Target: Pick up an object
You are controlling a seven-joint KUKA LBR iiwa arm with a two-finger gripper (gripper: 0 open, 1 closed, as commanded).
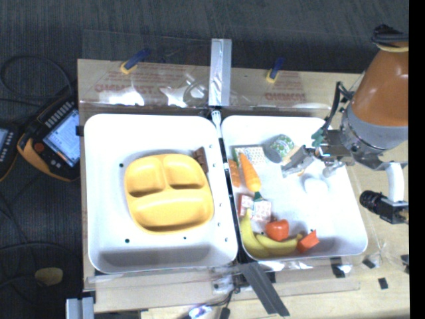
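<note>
Gripper: grey two-finger gripper [311, 167] hovers in the right white bin [345, 205], fingers spread, holding nothing.
Nearest thing: round green-and-white ball [281, 146], at ten o'clock, just beside.
Farther: long orange plastic carrot [248, 170], at nine o'clock, axis running twelve to six.

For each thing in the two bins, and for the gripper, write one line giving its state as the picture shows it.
yellow tray: lying flat, right way up, in the left bin
carrot: lying in the right bin
banana: lying by the near wall
tomato: resting against the banana
gripper: over the right bin, holding nothing
</note>
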